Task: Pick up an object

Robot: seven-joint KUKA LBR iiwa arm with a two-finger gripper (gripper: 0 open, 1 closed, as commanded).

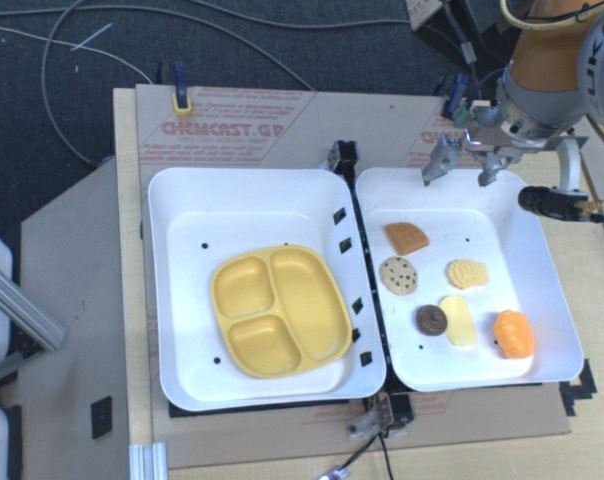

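White plastic is forming both shallow bins on the bench. Sitting in the left bin, a yellow divided tray with three compartments is lying slightly turned, filling the bin's middle and reaching toward 5 o'clock.

Lying in the right bin are six pieces of toy food. At about 10 o'clock of that bin's floor, an orange-brown toast-like wedge is resting; just below it a round speckled cookie is lying near the divider. Toward the centre, a ridged pale yellow piece is sitting apart from the others. Lower down, a dark round piece is touching a pale yellow block, and at 4 o'clock an orange piece is lying near the rim.

Hanging over the right bin's far rim at 12 o'clock, the gripper is showing its two fingers spread apart with nothing between them, well clear of all the food.

Much of the arm is being cut off by the picture's top right corner. What kinds of food the smaller pieces are meant to be is hard to make out.
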